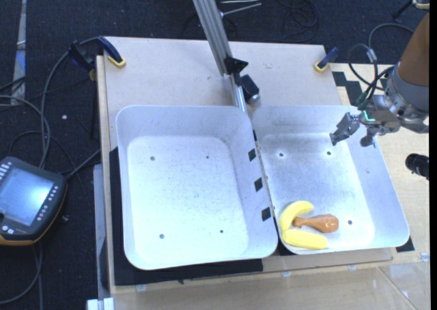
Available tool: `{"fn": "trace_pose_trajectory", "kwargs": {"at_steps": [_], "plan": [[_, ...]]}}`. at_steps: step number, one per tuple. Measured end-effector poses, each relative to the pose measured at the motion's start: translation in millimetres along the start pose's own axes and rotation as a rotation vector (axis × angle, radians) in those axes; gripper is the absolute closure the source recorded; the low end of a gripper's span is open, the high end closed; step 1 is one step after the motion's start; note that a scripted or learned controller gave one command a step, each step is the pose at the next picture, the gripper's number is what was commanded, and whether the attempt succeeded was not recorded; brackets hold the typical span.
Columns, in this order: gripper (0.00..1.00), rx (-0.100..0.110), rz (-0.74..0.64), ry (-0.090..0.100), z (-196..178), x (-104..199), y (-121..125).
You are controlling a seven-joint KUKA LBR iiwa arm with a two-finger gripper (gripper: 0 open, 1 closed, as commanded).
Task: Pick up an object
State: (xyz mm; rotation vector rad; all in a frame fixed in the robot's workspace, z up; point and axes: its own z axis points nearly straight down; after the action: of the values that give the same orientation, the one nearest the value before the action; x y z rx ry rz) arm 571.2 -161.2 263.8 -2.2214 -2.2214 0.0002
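bananas (pixel 298 222): two; drumstick (pixel 321 222): one; bins (pixel 136 165): two.

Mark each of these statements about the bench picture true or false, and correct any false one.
1. The banana lies in the right bin. True.
2. The brown drumstick toy is in the left bin. False: it lies against the banana in the right bin.
3. The hand is above the far part of the right bin, apart from the objects. True.
4. The hand grips the banana. False: the banana lies on the bin floor near the front edge.
5. A handheld control pendant lies left of the bench. True.
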Motion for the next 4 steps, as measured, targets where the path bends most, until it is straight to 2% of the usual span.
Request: {"fn": "trace_pose_trajectory", "kwargs": {"at_steps": [1, 4], "plan": [[0.0, 0.0, 0.0, 0.0, 0, 0, 0], [0.0, 0.005, 0.0, 0.001, 170, 7, 5]]}}
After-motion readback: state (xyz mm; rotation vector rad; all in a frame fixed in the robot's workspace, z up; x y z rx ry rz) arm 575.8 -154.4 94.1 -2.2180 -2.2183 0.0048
